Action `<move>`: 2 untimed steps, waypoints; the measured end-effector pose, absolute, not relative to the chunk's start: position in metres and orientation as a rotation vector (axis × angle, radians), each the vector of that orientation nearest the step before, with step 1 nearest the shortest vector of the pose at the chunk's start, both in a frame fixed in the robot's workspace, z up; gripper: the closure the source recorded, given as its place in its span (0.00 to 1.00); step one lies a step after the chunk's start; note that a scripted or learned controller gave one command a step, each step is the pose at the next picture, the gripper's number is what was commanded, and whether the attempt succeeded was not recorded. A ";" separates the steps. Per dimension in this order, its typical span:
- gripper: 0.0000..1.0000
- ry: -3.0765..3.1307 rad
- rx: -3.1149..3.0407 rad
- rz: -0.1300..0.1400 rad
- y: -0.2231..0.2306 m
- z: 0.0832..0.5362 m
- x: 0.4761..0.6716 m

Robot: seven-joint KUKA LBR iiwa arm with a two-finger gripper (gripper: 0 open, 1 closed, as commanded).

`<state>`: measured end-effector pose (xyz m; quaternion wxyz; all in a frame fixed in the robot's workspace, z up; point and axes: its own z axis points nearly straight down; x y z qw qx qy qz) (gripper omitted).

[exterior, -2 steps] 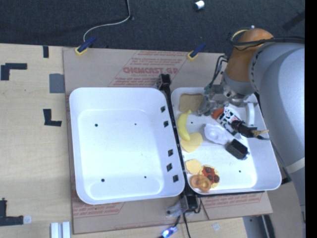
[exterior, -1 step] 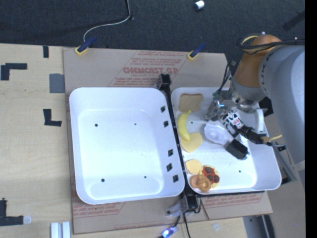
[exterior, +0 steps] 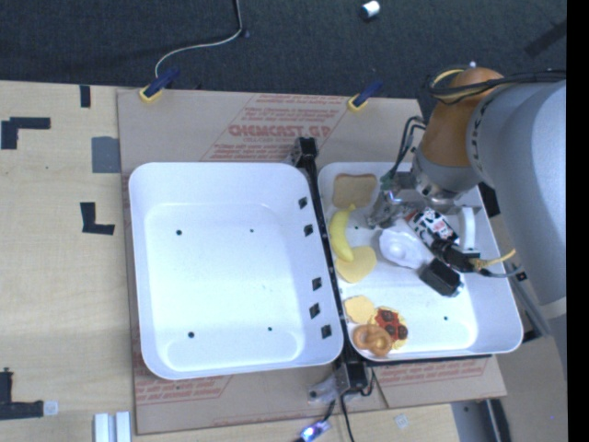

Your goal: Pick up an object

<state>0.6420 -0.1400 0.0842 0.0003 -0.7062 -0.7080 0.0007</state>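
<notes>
We see the end effector low in the right bin, beside the toy banana; we cannot tell its state. We judge the banana light, rigid, slick plastic: best gripped across its narrow midsection.

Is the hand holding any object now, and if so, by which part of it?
It cannot be told: the hand is low in the right bin, beside the banana.

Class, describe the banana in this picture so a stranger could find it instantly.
Look in the right bin, along its left wall. The banana lies there below a tan bread slice. It is the slim, curved yellow piece, unlike the round yellow one below it.
</notes>
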 end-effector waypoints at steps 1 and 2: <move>1.00 -2.224 -2.220 -0.001 -0.159 0.084 0.663; 1.00 -2.221 -2.222 0.003 -0.171 0.085 0.631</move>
